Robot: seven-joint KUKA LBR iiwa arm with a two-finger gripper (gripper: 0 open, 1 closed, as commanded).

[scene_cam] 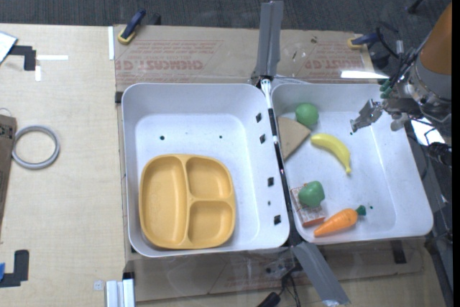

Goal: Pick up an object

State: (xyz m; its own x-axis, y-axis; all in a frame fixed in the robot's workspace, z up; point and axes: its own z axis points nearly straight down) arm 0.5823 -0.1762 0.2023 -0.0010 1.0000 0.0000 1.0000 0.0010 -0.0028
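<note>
The right bin (402, 183) holds a green ball (307, 114), a tan wedge (290, 134), a yellow banana (333, 149), a green vegetable (312, 193) lying on a small red and white box (309, 213), and an orange carrot (336, 221). My gripper (376, 124) hangs over the bin's upper right part, to the right of the ball and above the banana. It is open, and nothing sits between its fingers.
A yellow divided plate (188, 199) lies in the left bin (180, 111). A grey post (269, 39) stands behind the seam between the bins. A tape roll (34, 147) rests on the bench at far left. Blue clamps (131, 26) hold the cardboard behind.
</note>
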